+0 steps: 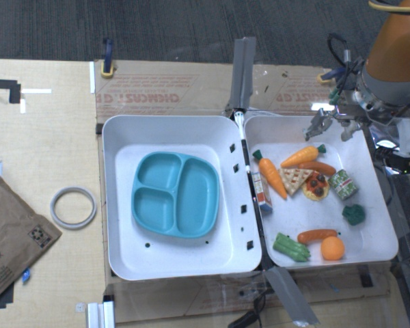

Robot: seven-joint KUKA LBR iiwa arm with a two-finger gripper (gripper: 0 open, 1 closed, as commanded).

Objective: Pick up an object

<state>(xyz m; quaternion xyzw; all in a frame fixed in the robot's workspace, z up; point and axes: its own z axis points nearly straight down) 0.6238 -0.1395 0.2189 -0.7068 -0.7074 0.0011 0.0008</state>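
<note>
We'd go for the carrot — light, stiff plastic, grip mid-body; pincer above the bin's top edge, open/shut we can't tell.

Two white bins. One blue divided plate. Two carrots. Two sausages. One orange. One tape ring. One can.
</note>
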